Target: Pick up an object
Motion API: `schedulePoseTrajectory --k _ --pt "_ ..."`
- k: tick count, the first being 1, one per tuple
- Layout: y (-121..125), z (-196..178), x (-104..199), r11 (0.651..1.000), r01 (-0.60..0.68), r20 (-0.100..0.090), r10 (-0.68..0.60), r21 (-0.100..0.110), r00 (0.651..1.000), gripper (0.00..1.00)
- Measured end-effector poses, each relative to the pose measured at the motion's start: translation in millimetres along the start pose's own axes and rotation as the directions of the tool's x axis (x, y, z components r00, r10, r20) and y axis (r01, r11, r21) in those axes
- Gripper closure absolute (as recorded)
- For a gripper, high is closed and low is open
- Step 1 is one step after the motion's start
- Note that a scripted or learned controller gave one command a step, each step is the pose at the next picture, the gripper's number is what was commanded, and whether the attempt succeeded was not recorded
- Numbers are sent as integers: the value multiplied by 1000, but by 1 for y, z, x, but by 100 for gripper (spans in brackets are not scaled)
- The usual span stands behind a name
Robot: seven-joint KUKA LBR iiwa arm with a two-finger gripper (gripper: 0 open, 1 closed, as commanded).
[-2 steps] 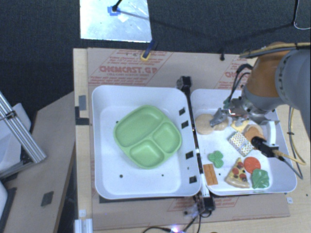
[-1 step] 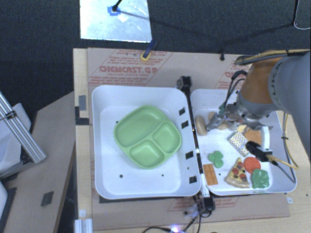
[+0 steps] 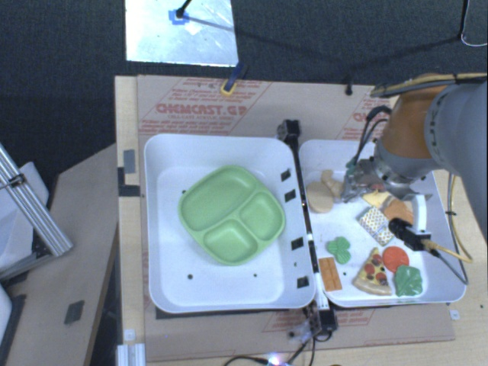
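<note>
The pincer [image 3: 352,183] is reaching down into the right bin [image 3: 448,261] beside the tan pieces [image 3: 326,191]; its opening cannot be determined, and no grip is visible. Toy food is lying around it (all in the right bin): a pizza slice [image 3: 373,271], a red disc [image 3: 395,258], green leaves [image 3: 408,280], a checkered cracker [image 3: 374,223]. A green divided plate [image 3: 231,214] is sitting in the left bin [image 3: 171,280].

Single fixed camera, mounted above the bench [image 3: 191,97], looked down at a slant from moderate height, framing both white bins [image 3: 164,280], arm [image 3: 450,120] entering beyond the bins' right side.
</note>
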State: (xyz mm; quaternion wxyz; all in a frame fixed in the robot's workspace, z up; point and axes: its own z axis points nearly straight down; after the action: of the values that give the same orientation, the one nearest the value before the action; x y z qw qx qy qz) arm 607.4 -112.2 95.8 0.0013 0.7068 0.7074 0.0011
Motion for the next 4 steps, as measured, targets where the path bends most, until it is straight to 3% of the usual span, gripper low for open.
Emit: schedulePoseTrajectory --k 2,3,4 --pt "-15 -115 -2 1000 2 1 -2 -4 1000 100" --pt "-14 -130 -2 1000 3 0 -3 -1 1000 100" --pt "-19 -121 53 1000 8 -3 -8 3 1000 100"
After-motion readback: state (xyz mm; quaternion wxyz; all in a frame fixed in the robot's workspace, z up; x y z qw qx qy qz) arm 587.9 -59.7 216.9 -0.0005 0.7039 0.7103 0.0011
